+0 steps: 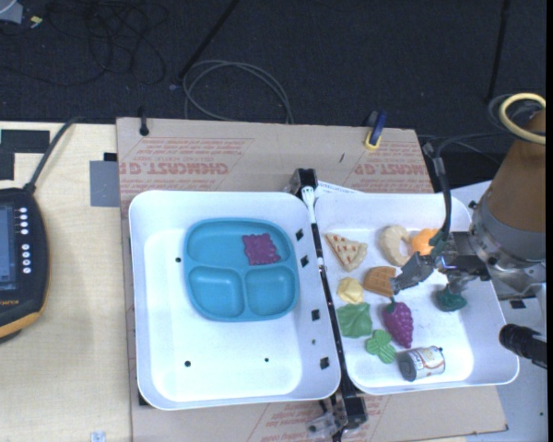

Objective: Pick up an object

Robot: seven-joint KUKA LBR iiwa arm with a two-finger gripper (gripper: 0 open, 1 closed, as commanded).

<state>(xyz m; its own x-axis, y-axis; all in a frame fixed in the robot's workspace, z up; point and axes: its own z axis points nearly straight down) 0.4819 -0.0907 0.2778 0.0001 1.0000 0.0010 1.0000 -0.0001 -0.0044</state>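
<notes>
a robotics lab is indicated: a teach pendant (pixel 5 261) is laid on the counter (pixel 74 366), loose cables (pixel 230 86) are strewn behind, and cardboard (pixel 258 155) is spread beneath two white bins (pixel 157 376).

A teach pendant (pixel 5 261) lies left of the cardboard sheet (pixel 258 159); cables (pixel 235 86) loop behind it.

The table (pixel 64 357) has a pale wood-grain top. A flat sheet of brown cardboard (pixel 258 155) (red lettering printed across it) covers its middle and right part, and the 2 white bins rest on that sheet side by side, the left bin (pixel 166 357) touching the right bin (pixel 479 362) along a black clipped seam. At the table's left edge lies a black and orange control pendant (pixel 5 265), with dark grey patches (pixel 101 180) near it.
</notes>
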